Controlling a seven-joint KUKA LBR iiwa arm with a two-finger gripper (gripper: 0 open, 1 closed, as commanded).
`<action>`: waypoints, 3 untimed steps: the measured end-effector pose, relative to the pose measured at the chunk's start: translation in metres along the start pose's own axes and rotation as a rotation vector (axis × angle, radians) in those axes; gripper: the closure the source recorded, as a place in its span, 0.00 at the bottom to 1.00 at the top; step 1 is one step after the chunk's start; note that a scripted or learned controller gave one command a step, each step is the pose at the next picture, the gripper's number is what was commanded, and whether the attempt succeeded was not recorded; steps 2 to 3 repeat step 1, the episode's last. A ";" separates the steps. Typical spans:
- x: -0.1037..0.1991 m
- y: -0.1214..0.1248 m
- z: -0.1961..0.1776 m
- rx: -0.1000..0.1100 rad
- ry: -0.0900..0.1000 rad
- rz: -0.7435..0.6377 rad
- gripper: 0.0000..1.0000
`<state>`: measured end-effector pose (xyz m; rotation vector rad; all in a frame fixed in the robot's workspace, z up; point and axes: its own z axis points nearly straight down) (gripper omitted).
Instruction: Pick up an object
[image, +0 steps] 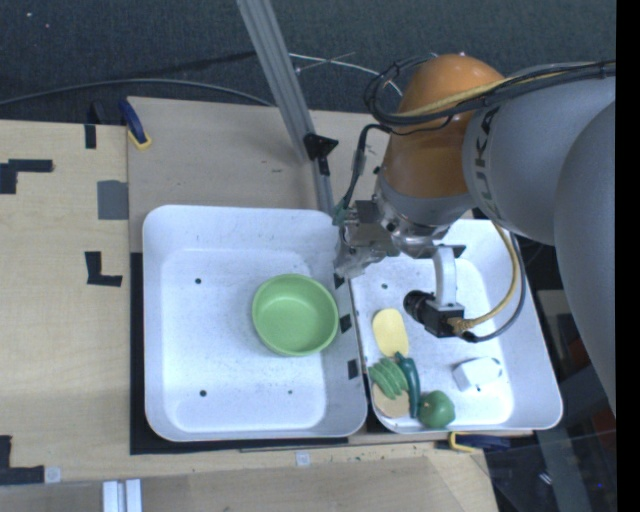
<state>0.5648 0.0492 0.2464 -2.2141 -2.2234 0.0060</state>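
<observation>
The gripper (352, 262) is seen low over the divide between the two bins; whether its jaws are spread cannot be told. A green bowl (294, 315) lies in the left bin (190, 380), just beside and below the jaws, seemingly untouched.

Green bowl (294, 315): smooth matt plastic. White bins (185, 240): speckled, slightly glossy plastic. Desk (60, 330): pale wood grain. Arm (560, 150): smooth grey shell, glossy orange band (445, 85).
</observation>
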 end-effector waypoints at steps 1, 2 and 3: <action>0.034 -0.031 0.005 0.000 0.000 0.000 1.00; 0.034 -0.031 0.005 0.000 0.000 0.000 1.00; 0.034 -0.031 0.005 0.000 0.000 0.000 1.00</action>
